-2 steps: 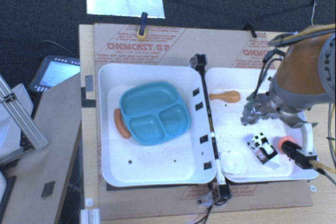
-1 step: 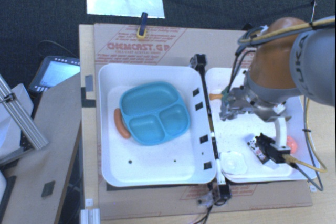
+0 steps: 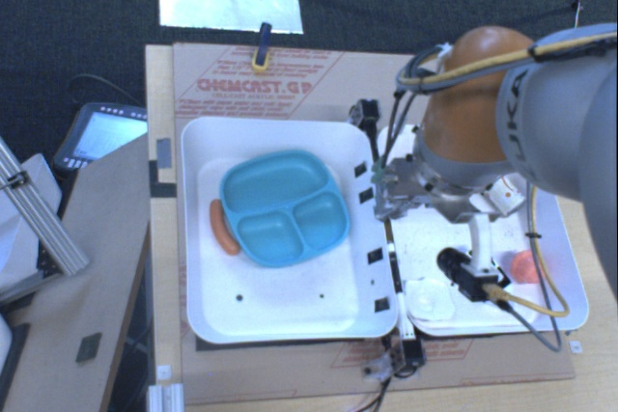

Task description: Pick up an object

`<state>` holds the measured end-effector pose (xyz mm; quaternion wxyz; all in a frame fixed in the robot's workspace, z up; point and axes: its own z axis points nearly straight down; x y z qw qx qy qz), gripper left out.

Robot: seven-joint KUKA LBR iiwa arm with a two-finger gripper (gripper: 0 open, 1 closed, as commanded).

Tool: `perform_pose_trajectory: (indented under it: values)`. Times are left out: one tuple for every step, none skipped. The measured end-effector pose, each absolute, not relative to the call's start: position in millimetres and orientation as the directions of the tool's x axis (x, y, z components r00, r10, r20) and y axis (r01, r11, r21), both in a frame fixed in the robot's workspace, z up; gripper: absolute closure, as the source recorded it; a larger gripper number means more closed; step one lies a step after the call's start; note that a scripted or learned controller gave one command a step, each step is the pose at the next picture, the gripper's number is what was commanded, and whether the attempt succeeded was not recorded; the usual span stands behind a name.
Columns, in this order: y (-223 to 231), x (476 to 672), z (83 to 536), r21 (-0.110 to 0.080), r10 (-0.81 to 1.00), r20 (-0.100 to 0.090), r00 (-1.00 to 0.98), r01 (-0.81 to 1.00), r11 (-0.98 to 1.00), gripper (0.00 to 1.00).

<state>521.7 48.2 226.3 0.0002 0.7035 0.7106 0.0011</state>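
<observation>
In the left bin (image 3: 208, 304) lies a blue divided plate (image 3: 285, 206), with an orange sausage (image 3: 224, 227) just to its left. The right bin (image 3: 565, 299) holds a pink-orange lump (image 3: 522, 267) near its right wall and a pale white object (image 3: 431, 300) at its front left corner. My gripper (image 3: 413, 198) hangs over the left part of the right bin, close to the wall between the bins, and the grey wrist above hides most of it. Nothing shows held in it.
The arm's bulk covers the back half of the right bin. A small white piece with red marks (image 3: 507, 196) peeks out beside the wrist. A yellow clip (image 3: 262, 63) sits on the cardboard behind the bins. A tablet (image 3: 101, 138) lies off the bench to the left.
</observation>
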Motion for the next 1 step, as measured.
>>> perform_pose_trajectory:
  values:
    - [105.0,531.5,217.2,0.002,1.000,0.001,-0.010,1.000,0.010,1.00]
